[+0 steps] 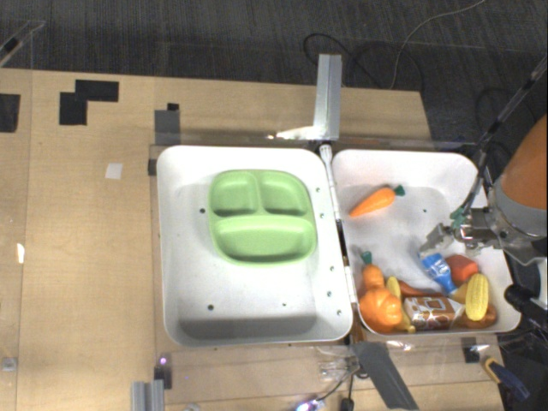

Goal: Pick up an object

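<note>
- We see the end effector (447, 232) at the right side of the frame, low over the right bin (411, 165), with its fingers slightly apart and nothing clamped between them.
- Just below its tips lies a blue packet (438, 270) with white print that we cannot read; whether the tips touch it we cannot tell.
- Beside the packet, toward the lower right, sit a red-orange piece (463, 267) and a yellow corn cob (477, 296).
- Along the bin's lower edge we find a brown packet (432, 312) with a label too small to read, an orange pumpkin-like toy (382, 307) and a smaller orange fruit (372, 276).
- A toy carrot (374, 201) with a green top lies apart in the bin's upper left; the middle and upper right of this bin leave open room.
- The left bin (184, 255) holds a green divided plate (260, 214), set toward its upper middle, with bare white floor around it.
- Both bins rest side by side on the wooden surface (77, 272); black marks (86, 99) sit at its upper left.
</note>
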Motion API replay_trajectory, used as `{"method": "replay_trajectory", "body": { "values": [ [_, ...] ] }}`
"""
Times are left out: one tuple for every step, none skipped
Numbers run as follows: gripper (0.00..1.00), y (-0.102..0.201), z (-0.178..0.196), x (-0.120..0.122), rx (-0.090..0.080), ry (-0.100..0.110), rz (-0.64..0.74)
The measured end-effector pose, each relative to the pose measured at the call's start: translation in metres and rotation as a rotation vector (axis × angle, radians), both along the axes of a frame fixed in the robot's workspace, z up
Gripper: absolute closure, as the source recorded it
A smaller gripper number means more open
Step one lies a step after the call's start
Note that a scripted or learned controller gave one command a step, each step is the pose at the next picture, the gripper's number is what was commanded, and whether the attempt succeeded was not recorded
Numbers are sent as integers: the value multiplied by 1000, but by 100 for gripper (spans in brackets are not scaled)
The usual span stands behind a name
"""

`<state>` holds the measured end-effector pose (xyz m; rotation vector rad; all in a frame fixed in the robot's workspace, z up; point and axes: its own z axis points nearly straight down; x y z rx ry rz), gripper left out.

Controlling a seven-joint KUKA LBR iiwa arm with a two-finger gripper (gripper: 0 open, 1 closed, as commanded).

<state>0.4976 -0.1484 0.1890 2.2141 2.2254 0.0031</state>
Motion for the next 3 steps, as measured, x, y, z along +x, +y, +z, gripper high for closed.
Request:
{"method": "replay_trajectory", "body": {
  "values": [
    [0, -3, 1, -5, 1, -3, -258],
    [0, -32, -79, 6, -5, -24, -290],
    [100, -30, -67, 9, -1, -28, -289]
  ]
}}
